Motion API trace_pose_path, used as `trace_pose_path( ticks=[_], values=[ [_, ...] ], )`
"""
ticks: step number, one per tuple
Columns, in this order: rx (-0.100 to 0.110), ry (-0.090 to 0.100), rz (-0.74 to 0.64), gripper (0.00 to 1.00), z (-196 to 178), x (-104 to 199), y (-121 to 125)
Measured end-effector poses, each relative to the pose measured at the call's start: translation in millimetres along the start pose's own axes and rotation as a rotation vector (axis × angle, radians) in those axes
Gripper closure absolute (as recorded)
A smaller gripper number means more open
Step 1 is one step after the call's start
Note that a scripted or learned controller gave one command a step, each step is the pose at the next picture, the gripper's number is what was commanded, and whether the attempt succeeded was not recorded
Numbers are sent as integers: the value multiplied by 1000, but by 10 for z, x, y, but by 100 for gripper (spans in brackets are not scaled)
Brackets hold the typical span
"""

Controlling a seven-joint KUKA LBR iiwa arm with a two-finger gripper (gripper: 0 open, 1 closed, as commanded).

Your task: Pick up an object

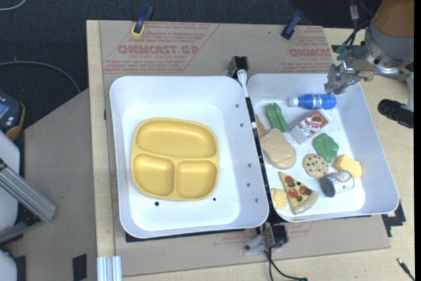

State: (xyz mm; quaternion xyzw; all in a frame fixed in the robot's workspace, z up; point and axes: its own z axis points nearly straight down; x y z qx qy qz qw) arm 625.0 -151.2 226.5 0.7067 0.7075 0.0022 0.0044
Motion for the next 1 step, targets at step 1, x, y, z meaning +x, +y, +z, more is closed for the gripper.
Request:
trace_pose_path(
  ticks=[1],
  values=[
    [11, 6, -4, 100, -109, 502, -188]
  ],
)
